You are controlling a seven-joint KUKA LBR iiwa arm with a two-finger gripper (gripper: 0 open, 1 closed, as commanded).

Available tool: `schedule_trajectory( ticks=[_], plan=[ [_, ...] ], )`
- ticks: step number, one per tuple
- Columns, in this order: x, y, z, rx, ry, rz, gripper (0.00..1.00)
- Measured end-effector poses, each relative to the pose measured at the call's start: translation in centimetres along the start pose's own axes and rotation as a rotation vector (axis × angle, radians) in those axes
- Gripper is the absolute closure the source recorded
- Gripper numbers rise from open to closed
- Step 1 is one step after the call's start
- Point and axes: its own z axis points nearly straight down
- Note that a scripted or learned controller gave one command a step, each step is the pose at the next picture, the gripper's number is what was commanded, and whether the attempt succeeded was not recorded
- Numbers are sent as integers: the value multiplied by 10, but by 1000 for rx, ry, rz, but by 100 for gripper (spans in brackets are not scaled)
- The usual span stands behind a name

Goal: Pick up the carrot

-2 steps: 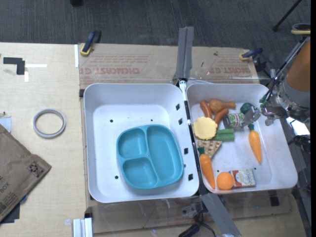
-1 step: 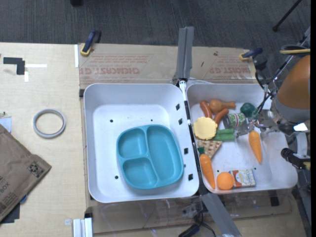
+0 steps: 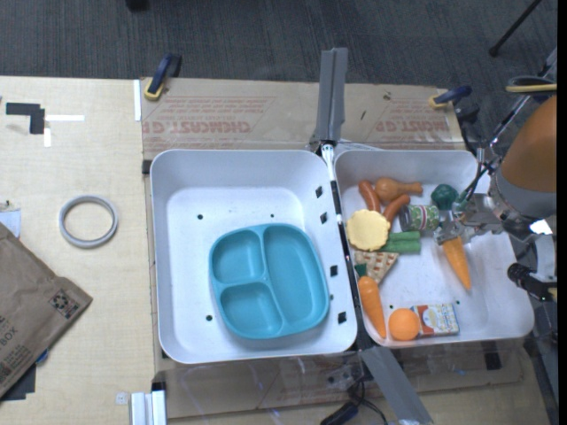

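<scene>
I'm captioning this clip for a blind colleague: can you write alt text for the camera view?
The robot's gripper sits at the top end of a carrot in the right bin, which also holds other toy foods, including a second carrot by its left wall. The left bin holds a blue divided plate.

Upside-down red print "CHEMSAT" and "GR…" on the cardboard sheet behind the bins, repeated towards the right. "BOX" in black on the brown carton at left. Small carton print unreadable.
</scene>
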Motion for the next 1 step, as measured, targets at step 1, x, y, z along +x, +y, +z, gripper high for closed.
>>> schedule_trajectory(
  ticks=[1],
  plan=[
    [32,65,-102,1,-2,417,100]
  ],
)
